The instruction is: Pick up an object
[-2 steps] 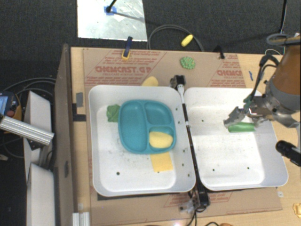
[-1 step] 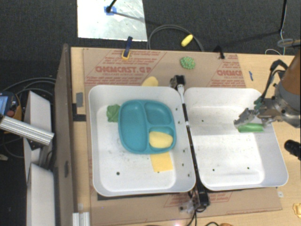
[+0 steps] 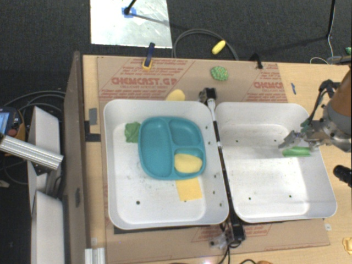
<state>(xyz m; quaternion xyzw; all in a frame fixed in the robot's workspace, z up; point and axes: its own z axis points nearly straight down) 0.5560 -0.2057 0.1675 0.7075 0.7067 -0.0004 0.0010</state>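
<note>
Our tool point(image 3: 300, 142) sits over the right side of the right bin point(image 3: 264, 202), with a green stick-like object point(image 3: 297, 152) just under its tips. We can't tell whether the object is clamped or only lying on the bin floor beneath it, so no call on the tool's state (the wrist hides it from this angle). If it's not held, we'd centre over the middle of the stick with the closing direction across its short axis, go down until just clear of the floor, close, then lift straight up and check it comes along. Left bin point(image 3: 118, 202) has a teal divided plate point(image 3: 159, 147) with a yellow lump point(image 3: 188, 163) in one compartment, a yellow slice point(image 3: 189, 190) touching its near edge, a green leaf point(image 3: 132, 131) at its left. More bits lie on the worktop point(image 3: 137, 81) behind
</note>
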